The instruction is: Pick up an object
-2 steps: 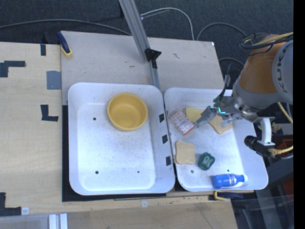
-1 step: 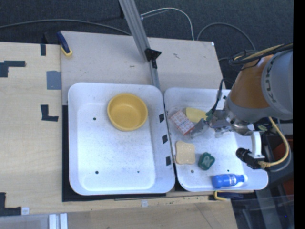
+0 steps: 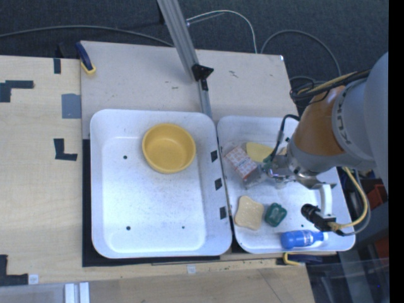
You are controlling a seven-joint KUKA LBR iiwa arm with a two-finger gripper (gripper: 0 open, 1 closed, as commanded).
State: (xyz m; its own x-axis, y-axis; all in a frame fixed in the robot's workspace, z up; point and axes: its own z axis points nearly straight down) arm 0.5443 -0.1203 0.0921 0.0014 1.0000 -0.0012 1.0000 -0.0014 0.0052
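Gripper (image 3: 270,167) hanging low in right white bin (image 3: 334,242), beside red-checked packet (image 3: 240,161); finger state unreadable.

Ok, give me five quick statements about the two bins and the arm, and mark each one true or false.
1. The yellow bowl sits in the left bin. True.
2. The blue bottle lies in the left bin. False: it lies near the front edge of the right bin.
3. The gripper is over the right bin. True.
4. The tan sponge rests inside the yellow bowl. False: it lies on the right bin's floor, beside the small green object.
5. The arm has a blue band above the wrist. False: the band is orange.
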